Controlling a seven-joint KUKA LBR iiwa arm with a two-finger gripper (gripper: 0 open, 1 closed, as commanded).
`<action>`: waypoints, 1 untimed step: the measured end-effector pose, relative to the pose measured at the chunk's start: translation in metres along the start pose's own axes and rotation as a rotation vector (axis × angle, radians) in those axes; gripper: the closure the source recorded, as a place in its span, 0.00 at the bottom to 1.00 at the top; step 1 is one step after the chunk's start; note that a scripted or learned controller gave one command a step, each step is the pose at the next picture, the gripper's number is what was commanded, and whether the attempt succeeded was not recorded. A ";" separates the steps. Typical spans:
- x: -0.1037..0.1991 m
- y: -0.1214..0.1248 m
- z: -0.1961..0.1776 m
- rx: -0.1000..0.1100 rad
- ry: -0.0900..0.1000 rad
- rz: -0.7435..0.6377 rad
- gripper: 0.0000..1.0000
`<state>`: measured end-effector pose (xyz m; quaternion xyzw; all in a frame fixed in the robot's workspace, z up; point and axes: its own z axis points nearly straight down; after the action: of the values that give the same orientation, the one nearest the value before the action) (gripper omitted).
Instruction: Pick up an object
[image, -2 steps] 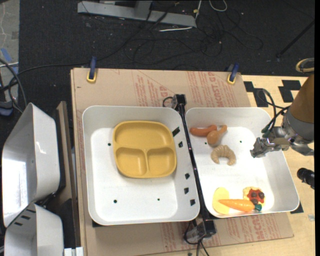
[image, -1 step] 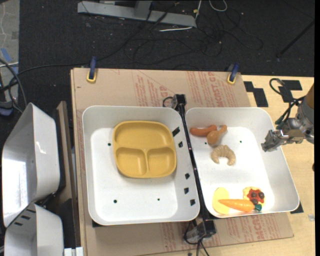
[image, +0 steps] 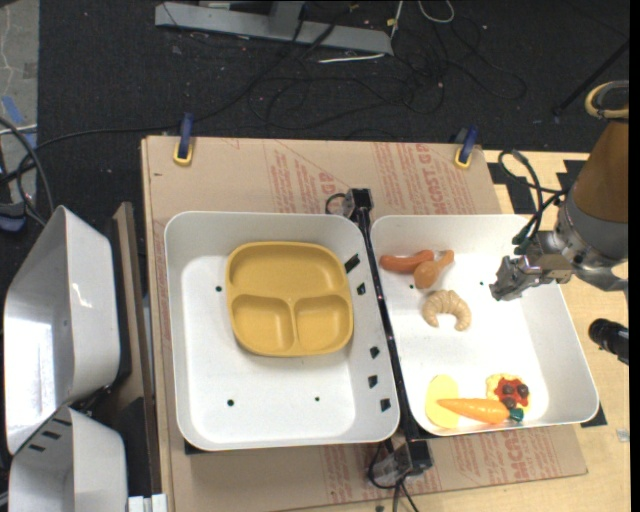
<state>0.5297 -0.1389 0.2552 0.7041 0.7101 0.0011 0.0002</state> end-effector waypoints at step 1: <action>0.061 -0.002 0.007 0.002 0.001 0.000 1.00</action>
<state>0.5270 -0.0780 0.2478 0.7041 0.7101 0.0006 -0.0010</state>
